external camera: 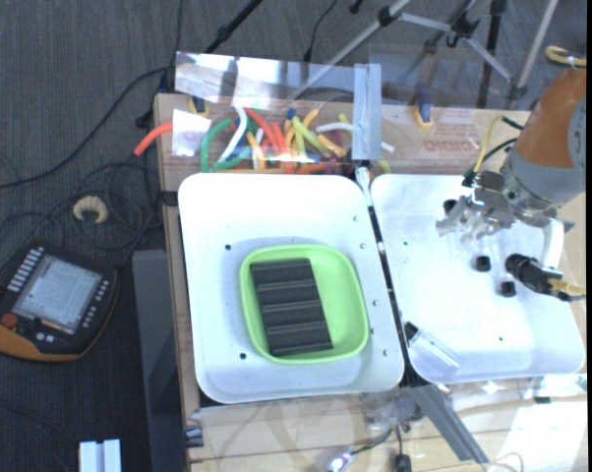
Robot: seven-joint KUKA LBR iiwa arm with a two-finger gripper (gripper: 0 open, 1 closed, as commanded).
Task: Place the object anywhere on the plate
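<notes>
Hand [493, 249] hangs over the right bin [444, 313], grip state unclear; dark block [291, 306] lies on plate [350, 303]

Two shallow white plastic bins sit side by side on the desk, the left bin [207, 264] and the right bin [444, 303]. The left one holds one square lime-green plate [347, 293], and on it lies one dark grey ribbed rectangular block [290, 306]. One grey arm with an orange band [560, 126] reaches over the right bin, and one handheld control pendant with a screen [50, 301] lies on the floor.
</notes>
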